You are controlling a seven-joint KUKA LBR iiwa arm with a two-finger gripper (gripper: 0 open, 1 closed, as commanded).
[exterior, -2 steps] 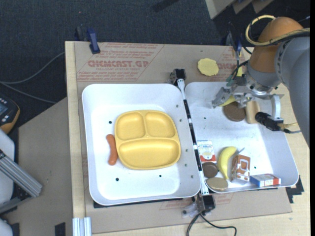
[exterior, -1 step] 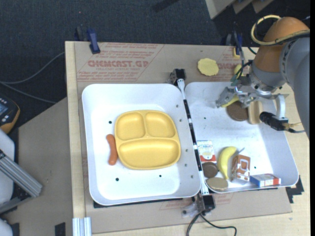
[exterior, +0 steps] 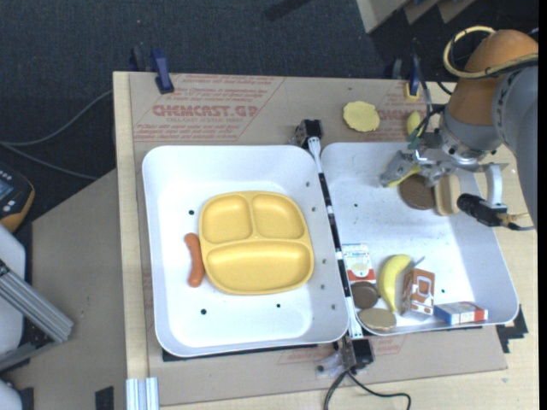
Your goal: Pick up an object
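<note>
While low in the right bin [exterior: 479,254], pincer [exterior: 419,171] just above brown disc [exterior: 417,195].

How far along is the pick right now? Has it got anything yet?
Done: the arm has reached the right bin, with the gripper low over its far end, by a brown round piece. In hand: nothing that I can see between the fingers. Left: the grasp and the lift. The banana, small boxes and brown discs lie at the near end, and the hot dog beside the yellow tray.
</note>
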